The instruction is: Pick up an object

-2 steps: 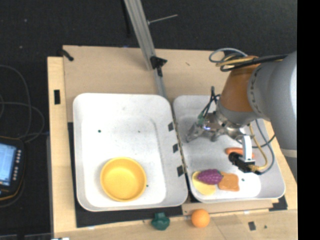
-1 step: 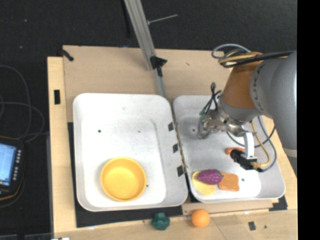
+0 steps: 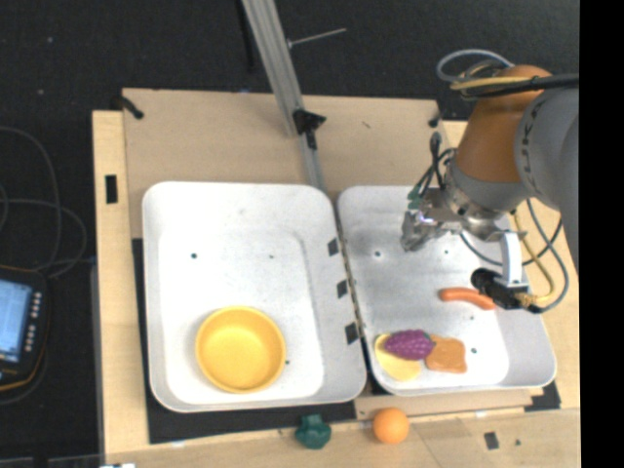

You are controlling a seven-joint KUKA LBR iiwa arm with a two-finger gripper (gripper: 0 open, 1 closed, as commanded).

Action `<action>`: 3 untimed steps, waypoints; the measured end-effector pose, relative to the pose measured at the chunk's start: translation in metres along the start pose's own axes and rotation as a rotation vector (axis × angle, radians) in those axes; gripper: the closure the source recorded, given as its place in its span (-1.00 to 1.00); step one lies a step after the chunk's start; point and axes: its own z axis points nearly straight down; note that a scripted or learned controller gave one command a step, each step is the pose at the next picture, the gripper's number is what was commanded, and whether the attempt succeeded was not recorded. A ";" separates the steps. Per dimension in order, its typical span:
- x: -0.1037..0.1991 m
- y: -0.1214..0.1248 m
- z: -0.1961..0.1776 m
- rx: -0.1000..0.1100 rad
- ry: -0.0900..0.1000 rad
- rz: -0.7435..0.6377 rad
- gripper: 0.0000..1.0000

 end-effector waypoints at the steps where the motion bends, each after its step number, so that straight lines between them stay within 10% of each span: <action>1: 0.003 -0.008 -0.052 0.005 0.000 -0.002 1.00; 3: 0.052 0.005 -0.088 0.007 0.000 -0.001 1.00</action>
